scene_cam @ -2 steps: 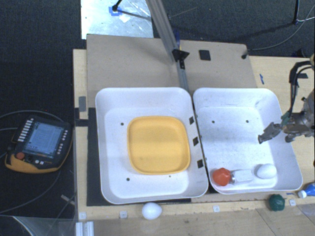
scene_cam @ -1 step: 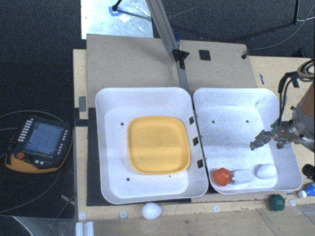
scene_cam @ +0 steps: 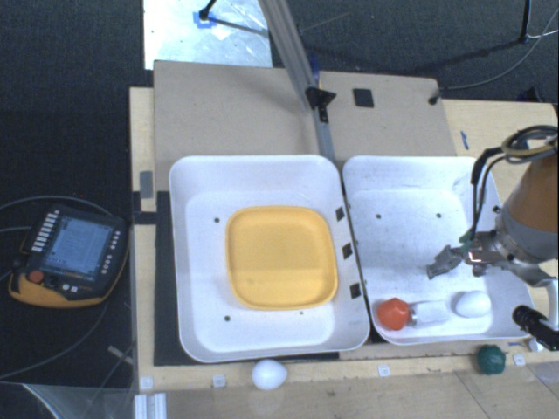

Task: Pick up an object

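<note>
The grey two-finger jaws [scene_cam: 444, 262] are hanging over the right shallow white bin [scene_cam: 410, 195], gripping nothing; whether they are spread or closed cannot be told. A round red-orange ball [scene_cam: 393, 313], a small clear tube [scene_cam: 426, 312] and a white egg-shaped object [scene_cam: 472, 305] are lying along that bin's near edge. A square yellow plastic plate [scene_cam: 282, 257] is sitting in the left white bin [scene_cam: 196, 234].

Floor: dark carpet [scene_cam: 70, 85] was seen around the bench.
Tabletop: a pale wooden tabletop [scene_cam: 419, 395] was partly covered by a brown board [scene_cam: 236, 112].
Light: a bright glossy patch [scene_cam: 205, 20] was lit at the top.
Cables: black cables [scene_cam: 489, 46] were laid across the carpet, upper right.
</note>
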`<state>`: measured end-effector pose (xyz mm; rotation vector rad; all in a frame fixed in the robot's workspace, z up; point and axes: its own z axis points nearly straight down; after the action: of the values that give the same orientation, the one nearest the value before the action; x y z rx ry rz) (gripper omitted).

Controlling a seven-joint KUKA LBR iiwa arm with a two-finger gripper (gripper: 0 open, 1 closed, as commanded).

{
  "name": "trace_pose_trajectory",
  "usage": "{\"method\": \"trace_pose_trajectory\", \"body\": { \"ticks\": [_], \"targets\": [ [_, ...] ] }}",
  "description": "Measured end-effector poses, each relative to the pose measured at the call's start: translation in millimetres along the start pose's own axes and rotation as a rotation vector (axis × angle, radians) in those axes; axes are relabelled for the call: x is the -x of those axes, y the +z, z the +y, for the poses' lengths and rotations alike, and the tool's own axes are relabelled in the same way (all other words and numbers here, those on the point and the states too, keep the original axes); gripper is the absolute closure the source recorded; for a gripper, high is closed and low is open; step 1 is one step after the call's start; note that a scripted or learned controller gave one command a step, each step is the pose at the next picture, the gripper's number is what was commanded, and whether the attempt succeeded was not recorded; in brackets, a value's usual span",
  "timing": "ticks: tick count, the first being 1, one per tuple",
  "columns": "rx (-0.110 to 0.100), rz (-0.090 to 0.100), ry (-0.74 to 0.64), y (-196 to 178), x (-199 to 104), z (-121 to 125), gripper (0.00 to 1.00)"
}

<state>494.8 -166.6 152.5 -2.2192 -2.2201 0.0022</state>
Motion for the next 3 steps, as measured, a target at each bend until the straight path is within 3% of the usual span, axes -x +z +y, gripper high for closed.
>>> {"method": "trace_pose_trajectory", "body": {
  "ticks": [1, 2, 3],
  "targets": [
    [-0.001, 0.000, 0.001, 54, 9, -5, 0.00],
    [0.004, -0.001, 0.000, 42, 9, -4, 1.00],
    [0.007, -0.002, 0.000, -2, 10, 3, 1.00]
  ]
}}
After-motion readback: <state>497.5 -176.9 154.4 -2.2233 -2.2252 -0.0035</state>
